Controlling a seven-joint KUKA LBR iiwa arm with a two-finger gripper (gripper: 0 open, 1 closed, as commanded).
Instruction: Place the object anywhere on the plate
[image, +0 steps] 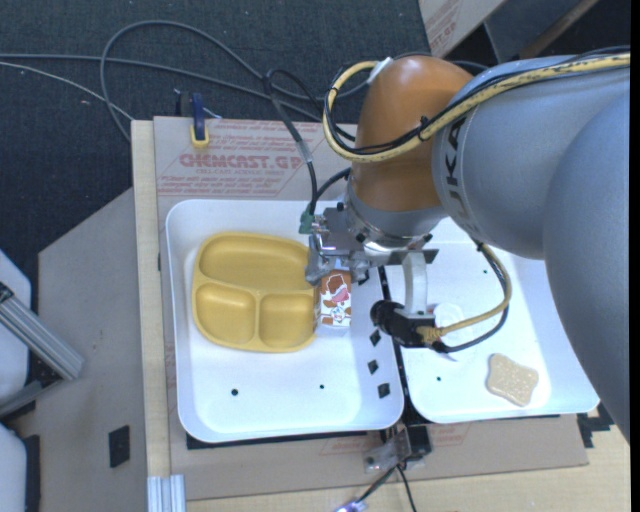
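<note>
Camera view, taken from above at a slant: two-finger gripper (335, 268) hanging low at the right rim of the yellow moulded plastic plate with three compartments (255, 290), metal fingers pointing down. Pinched between those fingers, a small white packet printed with red and brown (336, 300), upright, its left edge touching or just overlapping the plate's right rim; cannot tell whether its bottom rests on the bin floor. So: closed on the packet, packet beside the plate's lower-right compartment, not clearly inside it.

Above the gripper, the orange band of the wrist (410, 110), looped by yellow and black cables, and beyond it the grey arm (550, 150) running off to the plate's right. Right of the plate, past the packet, a black cable with a yellow section (440, 330) drooping over the seam between bins.

Under the plate, the left shallow white bin (270, 400), plate sitting in its upper half. Well to the plate's right, the right white bin (480, 400), holding a tan biscuit-shaped piece (512, 380) near its lower right corner. Beneath both, a cardboard sheet with red lettering (240, 155), a blue and yellow clamp (199, 117) on its edge above the plate.
</note>
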